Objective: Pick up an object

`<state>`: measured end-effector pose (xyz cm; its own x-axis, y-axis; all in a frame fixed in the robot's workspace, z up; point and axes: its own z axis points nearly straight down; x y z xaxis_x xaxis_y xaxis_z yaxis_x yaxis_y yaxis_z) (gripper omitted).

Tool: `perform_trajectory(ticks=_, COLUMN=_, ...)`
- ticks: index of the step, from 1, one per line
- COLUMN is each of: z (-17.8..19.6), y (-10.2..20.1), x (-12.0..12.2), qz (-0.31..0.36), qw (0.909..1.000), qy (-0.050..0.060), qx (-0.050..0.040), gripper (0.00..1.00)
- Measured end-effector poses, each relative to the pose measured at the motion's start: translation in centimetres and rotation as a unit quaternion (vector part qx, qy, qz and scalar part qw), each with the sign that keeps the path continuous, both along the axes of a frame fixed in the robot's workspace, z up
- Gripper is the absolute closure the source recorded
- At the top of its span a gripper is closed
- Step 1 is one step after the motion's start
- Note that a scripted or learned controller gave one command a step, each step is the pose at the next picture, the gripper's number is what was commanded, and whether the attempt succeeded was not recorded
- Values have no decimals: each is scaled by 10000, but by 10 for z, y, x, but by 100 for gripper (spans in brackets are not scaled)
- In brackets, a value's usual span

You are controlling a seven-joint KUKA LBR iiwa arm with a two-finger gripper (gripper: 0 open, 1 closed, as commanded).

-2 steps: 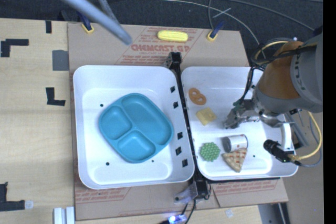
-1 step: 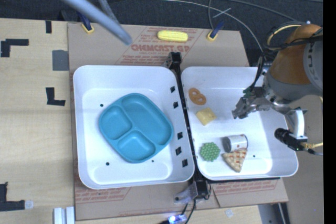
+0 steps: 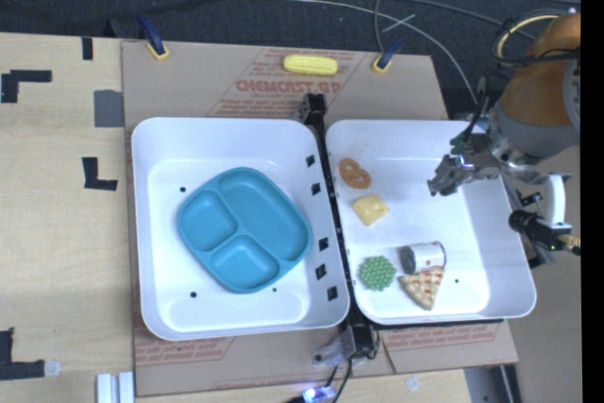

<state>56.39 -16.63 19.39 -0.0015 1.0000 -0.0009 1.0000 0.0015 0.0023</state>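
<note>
The right white bin (image 3: 491,297) holds a brown pretzel (image 3: 355,173), a pale yellow cheese-like block (image 3: 370,209), a green bumpy ball (image 3: 377,273), a small silver can on its side (image 3: 422,256) and a pizza slice (image 3: 424,287). My gripper (image 3: 451,175) hangs over the upper right part of that bin, to the right of the pretzel and apart from every object. Nothing shows between its fingers.
The left white bin (image 3: 151,297) holds a blue divided plate (image 3: 243,228). A yellow banana-like toy (image 3: 310,64) lies on the cardboard behind the bins. Blue-and-yellow clamps (image 3: 154,41) grip the cardboard's far edge. Cables run across the dark floor beyond.
</note>
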Motion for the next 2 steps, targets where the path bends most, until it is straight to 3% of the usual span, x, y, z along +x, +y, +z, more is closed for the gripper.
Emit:
perform_trajectory(ticks=1, z=62, y=2, x=-4, qz=1, qw=10000, qy=-15, qx=-5, gripper=100)
perform_trajectory(ticks=2, z=68, y=57, x=-7, qz=19, qw=10000, qy=12, qx=8, gripper=100)
